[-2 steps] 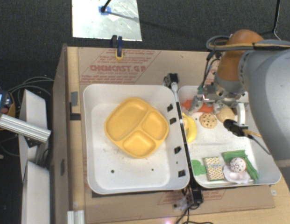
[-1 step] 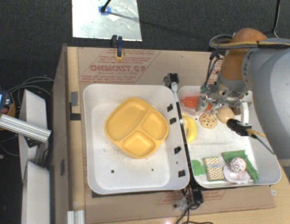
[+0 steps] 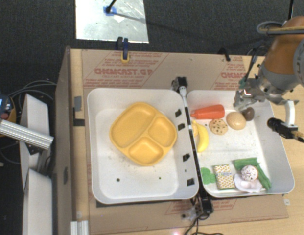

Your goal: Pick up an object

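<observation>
- Dark carpet surrounds a bench topped with brown printed cardboard (image 3: 142, 70), on which two shallow white bins sit side by side.
- At the far left, beyond the cardboard, a shiny metal sheet (image 3: 111, 12) lies on the floor.
- Left bin (image 3: 105, 180): a yellow divided plate (image 3: 143, 132) with three compartments lies near its middle, tilted diagonally.
- Right bin (image 3: 276, 160): at the far end an orange carrot (image 3: 208, 111) lies across, with a chocolate-chip cookie (image 3: 218, 127) just near of it and a tan egg-shaped piece (image 3: 236, 121) to the cookie's right.
- A small dark brown ball (image 3: 248, 113) sits touching the egg's far right side.
- A yellow banana (image 3: 202, 137) lies along the bin's left wall, near the cookie.
- At the near end sit a cracker (image 3: 222, 176), green leafy pieces (image 3: 249, 163) and a speckled white ball (image 3: 249, 172) on a white scrap.
- The grey arm with its orange band comes in from the far right; the gripper (image 3: 244, 98) hangs over the right bin's far end, just above the egg and brown ball.
- Whether its fingers are spread or pressed together cannot be told, and nothing is seen between them.
</observation>
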`<state>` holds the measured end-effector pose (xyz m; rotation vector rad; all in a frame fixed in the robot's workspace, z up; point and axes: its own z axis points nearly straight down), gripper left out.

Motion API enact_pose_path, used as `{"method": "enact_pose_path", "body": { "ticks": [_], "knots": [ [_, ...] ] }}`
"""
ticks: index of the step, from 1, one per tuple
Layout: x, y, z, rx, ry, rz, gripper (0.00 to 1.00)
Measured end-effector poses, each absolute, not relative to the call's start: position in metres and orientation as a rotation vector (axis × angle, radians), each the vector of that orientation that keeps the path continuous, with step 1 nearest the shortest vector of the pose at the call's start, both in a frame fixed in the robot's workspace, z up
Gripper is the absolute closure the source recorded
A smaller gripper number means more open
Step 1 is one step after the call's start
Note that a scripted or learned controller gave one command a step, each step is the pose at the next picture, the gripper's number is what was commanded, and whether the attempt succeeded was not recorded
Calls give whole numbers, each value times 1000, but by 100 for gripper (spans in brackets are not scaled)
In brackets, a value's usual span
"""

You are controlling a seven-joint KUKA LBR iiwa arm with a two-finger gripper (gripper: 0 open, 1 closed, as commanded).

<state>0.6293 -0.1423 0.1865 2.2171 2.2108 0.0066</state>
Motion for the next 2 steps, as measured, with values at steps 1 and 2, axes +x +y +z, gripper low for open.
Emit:
{"method": "enact_pose_path", "body": {
  "ticks": [1, 2],
  "knots": [
    [629, -138, 180, 2216, 2223, 2, 0],
    [662, -100, 102, 2220, 2221, 1, 0]
  ]
}}
